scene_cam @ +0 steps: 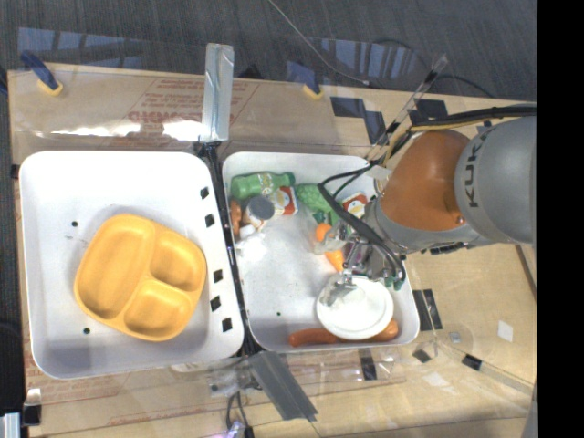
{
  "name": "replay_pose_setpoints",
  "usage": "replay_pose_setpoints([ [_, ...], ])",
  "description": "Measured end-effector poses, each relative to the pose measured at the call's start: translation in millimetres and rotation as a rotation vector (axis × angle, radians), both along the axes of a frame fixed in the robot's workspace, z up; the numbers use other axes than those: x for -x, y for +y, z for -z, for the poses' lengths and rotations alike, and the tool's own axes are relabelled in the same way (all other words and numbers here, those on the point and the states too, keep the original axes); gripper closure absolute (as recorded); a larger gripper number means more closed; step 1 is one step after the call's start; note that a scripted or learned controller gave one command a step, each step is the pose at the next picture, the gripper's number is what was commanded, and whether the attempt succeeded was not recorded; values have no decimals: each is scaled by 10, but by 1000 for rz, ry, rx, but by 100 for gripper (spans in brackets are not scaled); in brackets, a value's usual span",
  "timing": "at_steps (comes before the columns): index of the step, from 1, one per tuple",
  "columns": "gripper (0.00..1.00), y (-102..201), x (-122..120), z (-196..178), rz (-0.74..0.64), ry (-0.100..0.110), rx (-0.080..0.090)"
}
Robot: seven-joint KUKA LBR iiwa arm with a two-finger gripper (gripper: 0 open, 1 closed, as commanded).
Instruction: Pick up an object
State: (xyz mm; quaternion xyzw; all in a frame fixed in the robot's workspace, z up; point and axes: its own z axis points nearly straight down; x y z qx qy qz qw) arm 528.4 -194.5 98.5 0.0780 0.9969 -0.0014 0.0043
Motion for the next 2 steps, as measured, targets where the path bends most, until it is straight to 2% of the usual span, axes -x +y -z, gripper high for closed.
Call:
replay_pose_setpoints([
  [1,0,285,-254,8,88,-2,-1],
  [2,100,303,-266,-101,80,-3,0],
])
